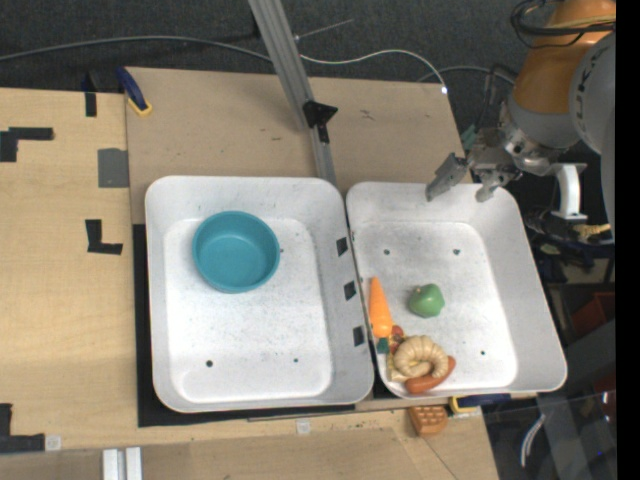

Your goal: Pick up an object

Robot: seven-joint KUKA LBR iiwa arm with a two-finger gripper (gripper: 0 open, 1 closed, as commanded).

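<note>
We see the gripper (464,179) over the far rim of the right bin (500,218), near its upper right corner, hanging from the grey arm (560,78) with its orange band. Its 2 fingers stand apart with only the white bin rim showing between them; we log the jaws as spread and holding nothing.

Objects in the right bin, all well apart from the gripper: 1 green round item (427,300) near the middle; 1 orange carrot (380,311) lying along the left wall; 1 tan coiled piece (417,355) at the near left corner, with 1 reddish sausage-like item (432,377) touching its near side.

The left bin (170,268) bears 1 blue bowl (236,251), upright, in its far left part.
</note>
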